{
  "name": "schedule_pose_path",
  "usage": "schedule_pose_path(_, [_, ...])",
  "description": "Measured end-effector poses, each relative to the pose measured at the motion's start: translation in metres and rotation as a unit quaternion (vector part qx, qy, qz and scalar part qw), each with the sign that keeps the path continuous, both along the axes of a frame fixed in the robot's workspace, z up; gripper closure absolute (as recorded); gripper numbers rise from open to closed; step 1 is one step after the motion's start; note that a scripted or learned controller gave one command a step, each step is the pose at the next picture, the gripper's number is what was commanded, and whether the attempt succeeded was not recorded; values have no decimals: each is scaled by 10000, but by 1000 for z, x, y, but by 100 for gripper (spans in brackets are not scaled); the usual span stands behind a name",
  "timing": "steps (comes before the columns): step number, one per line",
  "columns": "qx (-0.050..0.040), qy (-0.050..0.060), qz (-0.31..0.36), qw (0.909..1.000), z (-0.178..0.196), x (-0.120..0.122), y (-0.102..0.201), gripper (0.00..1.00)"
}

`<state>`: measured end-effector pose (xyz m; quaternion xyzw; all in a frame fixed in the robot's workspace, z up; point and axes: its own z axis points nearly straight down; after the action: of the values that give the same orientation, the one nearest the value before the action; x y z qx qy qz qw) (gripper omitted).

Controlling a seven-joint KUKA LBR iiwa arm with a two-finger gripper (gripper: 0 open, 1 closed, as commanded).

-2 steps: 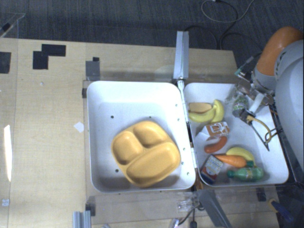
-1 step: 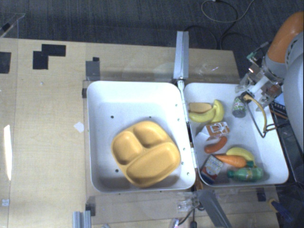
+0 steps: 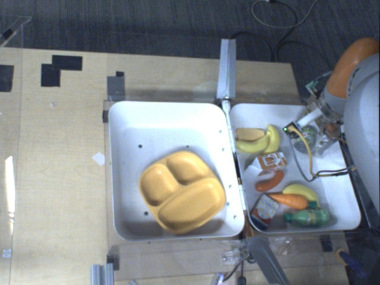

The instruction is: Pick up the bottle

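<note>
Bottle (image 3: 307, 218) lies on its side in the lower right of the frame, at the near edge of the right bin (image 3: 354, 217). It is green with a paler cap end, and its long axis runs roughly left to right across the picture, parallel to the bin's lower wall. A carrot (image 3: 288, 201) lies just above it, touching or nearly so, and a yellow banana-like fruit (image 3: 300, 190) sits above that. A small carton (image 3: 265, 209) rests just beside the bottle's left end.

Gripper (image 3: 310, 136) hangs over the upper right part of the same bin, below the orange band of the arm (image 3: 350, 61). Cables and fittings clutter the wrist, and the state of the pincer cannot be told from this slant. Nothing is seen held.

Governing relation: the bottle lies toward the bottom of the frame from the gripper, close to straight down the picture, with the banana-like fruit and carrot between them. In my judgement the approach must carry the arm down-frame over those items, and the closing direction should cross the bottle's short axis, that is, up and down in the picture.

Risk noted: the carrot crowds one long flank and the bin wall is near the other, leaving little room for a finger on either side.

Left bin (image 3: 124, 159) holds a yellow divided tray (image 3: 181, 190), well apart from the work.
</note>
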<state>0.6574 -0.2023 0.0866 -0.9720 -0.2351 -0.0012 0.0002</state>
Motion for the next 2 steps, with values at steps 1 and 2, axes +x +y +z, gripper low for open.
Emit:
schedule_pose_path(1, [-4, -15, -904, 9959, 61, -1, -2, 0])
schedule_pose_path(2, [-1, -7, 168, 9999, 60, -8, 39, 0])
